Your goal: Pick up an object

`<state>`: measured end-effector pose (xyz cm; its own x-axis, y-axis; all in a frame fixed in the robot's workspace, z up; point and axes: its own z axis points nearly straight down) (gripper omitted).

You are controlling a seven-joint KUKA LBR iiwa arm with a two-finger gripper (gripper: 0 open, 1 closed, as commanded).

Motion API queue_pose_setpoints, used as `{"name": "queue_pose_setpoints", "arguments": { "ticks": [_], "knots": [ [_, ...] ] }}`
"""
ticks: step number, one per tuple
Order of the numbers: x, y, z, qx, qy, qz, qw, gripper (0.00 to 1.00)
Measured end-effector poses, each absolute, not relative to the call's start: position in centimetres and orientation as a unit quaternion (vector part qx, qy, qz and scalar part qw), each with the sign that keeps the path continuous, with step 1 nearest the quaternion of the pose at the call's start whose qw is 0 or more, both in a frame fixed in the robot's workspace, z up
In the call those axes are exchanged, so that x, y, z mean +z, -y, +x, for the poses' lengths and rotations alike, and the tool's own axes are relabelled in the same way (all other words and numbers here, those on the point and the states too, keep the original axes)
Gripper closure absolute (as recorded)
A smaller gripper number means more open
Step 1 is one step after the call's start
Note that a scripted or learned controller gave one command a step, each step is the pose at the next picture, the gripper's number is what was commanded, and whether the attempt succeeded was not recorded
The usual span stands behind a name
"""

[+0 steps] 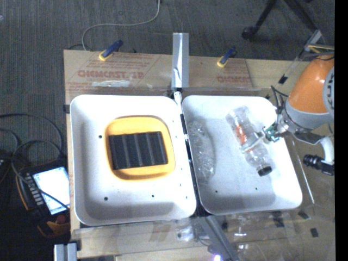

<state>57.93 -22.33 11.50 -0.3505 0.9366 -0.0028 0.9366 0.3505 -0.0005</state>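
The clear plastic bottle (249, 138) lies on its side in the right bin (283, 192), slanting from upper left to lower right, its dark cap (265, 171) at the lower end; the gripper (270, 134) sits at the bottle's right flank, about mid-body, and whether it is parted or closed on anything cannot be told from this angle, so no hold should be assumed. To do the pick well, I would judge that the grasp should close across the bottle's narrow width, square to its long axis, near the middle of the body; a thin clear bottle is likely to squash and squirt sideways if pinched near an end or off-centre; a slow lift would show early whether it comes along.

A second transparent thing, seemingly a crumpled clear wrapper or bag (200, 148), lies along the left wall of the same bin, well apart from the bottle and no obstacle. The left bin (87, 162) holds a yellow tray with dark slats (139, 148), lying flat.

Both bins rest on a cardboard-covered bench (125, 72) held by two blue-and-yellow clamps (110, 49) at the far edge; beyond is dark carpet with a trailing cable (130, 23) and the base of an office chair (277, 7); a lit handheld pendant (46, 185) lies on the floor at the left.
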Motion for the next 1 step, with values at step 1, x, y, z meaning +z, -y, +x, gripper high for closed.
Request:
{"name": "queue_pose_setpoints", "arguments": {
  "ticks": [1],
  "knots": [
    [9.26, 20.98, 56.94, 0.0009, -0.828, 0.561, 0.007, 0.00]
  ]
}}
